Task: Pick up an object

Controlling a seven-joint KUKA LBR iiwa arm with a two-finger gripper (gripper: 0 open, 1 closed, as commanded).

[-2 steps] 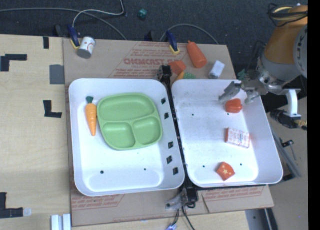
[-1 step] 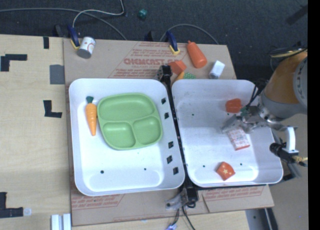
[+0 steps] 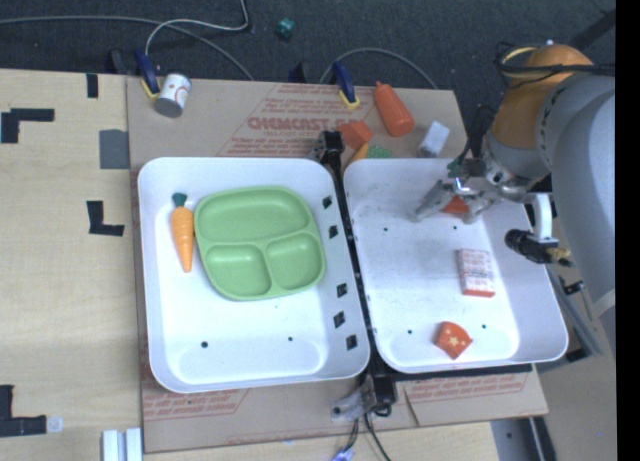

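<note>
The gripper hangs low over the upper part of the right bin, reaching in from the right. Its fingers stand apart, one slanting toward the bin's middle, and a small red-orange piece shows between them; whether they touch it cannot be told. The packet lies nearer the front, its long axis running front to back. A red block sits by the front wall, well apart.

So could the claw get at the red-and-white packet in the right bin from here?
Probably yes. The packet lies flat with bare bin floor around it, and the claw sits just above it in the view, with nothing between them.
</note>
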